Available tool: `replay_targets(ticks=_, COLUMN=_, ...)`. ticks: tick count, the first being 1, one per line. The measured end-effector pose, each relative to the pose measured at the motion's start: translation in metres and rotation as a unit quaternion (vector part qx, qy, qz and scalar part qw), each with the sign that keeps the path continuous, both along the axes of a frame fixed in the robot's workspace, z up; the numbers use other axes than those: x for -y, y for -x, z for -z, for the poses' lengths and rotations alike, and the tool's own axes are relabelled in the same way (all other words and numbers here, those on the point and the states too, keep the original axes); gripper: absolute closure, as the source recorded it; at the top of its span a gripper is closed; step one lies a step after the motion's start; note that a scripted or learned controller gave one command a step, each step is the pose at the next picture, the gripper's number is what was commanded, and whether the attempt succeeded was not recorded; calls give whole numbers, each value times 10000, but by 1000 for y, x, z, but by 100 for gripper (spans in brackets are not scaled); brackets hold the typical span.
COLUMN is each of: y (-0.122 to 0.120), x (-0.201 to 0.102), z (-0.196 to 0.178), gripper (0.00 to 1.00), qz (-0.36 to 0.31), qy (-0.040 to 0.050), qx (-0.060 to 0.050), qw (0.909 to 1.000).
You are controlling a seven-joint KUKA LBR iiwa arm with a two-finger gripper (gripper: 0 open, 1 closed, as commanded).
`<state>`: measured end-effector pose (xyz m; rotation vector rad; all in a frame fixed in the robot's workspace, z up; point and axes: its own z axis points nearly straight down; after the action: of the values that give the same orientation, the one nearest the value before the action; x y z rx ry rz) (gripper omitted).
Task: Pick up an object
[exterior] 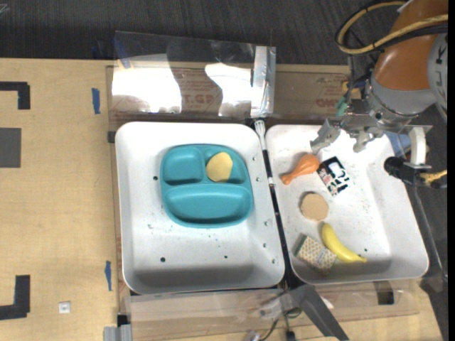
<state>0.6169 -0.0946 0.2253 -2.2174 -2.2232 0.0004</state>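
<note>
Claw (343,135), fingers spread, holding nothing, over right bin (398,254) far edge, beside orange drumstick toy (300,169)

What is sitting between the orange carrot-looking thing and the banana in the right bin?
In the camera view, a round tan cookie lies between the orange carrot toy and the banana.

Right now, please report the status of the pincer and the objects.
Pincer open above right bin, holding nothing. Orange drumstick nearest, beside it. Black-white card close by.
</note>
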Motion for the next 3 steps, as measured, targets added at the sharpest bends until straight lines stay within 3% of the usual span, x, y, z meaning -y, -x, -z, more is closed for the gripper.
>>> replay_targets(ticks=1, y=14, x=16, z=53, gripper=0, qz=-1036, qy=-2, qx=-10, qw=9946)
replay_targets(ticks=2, y=26, x=38, z=123, gripper=0, qz=-1000, qy=18, qx=44, qw=9950)
replay_targets(ticks=3, y=119, x=6, z=138, gripper=0, qz=-1275, qy=2, qx=29, qw=9918)
